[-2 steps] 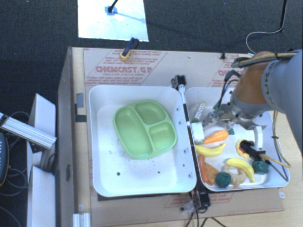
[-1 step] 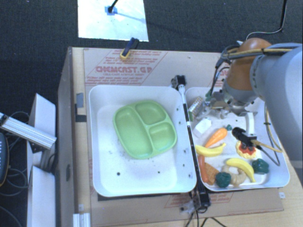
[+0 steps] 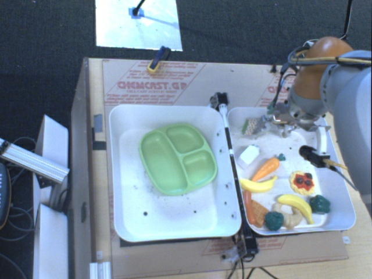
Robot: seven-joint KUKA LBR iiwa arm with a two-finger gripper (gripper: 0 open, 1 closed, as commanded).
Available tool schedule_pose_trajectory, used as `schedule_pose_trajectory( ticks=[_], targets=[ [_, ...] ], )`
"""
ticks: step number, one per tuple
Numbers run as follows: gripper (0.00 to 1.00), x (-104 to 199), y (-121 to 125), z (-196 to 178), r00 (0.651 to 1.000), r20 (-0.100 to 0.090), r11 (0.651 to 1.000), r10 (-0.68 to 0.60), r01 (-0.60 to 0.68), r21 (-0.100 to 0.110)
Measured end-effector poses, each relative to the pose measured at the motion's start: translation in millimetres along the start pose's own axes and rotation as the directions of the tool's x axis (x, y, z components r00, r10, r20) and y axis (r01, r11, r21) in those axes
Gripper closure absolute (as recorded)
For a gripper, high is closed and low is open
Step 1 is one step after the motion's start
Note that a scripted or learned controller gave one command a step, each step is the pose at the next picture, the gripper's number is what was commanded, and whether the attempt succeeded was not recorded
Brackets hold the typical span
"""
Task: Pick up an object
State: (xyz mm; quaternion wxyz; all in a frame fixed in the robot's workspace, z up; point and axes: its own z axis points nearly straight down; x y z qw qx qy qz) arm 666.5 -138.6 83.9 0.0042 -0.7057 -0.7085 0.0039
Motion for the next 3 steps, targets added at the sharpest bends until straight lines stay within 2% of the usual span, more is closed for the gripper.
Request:
schedule_pose_trajectory(
  ticks=[3],
  targets=[
    [0.00, 22.9, -1.0, 0.2, 1.000, 0.007, 1.000, 0.001, -0.001, 0.003]
  ],
)
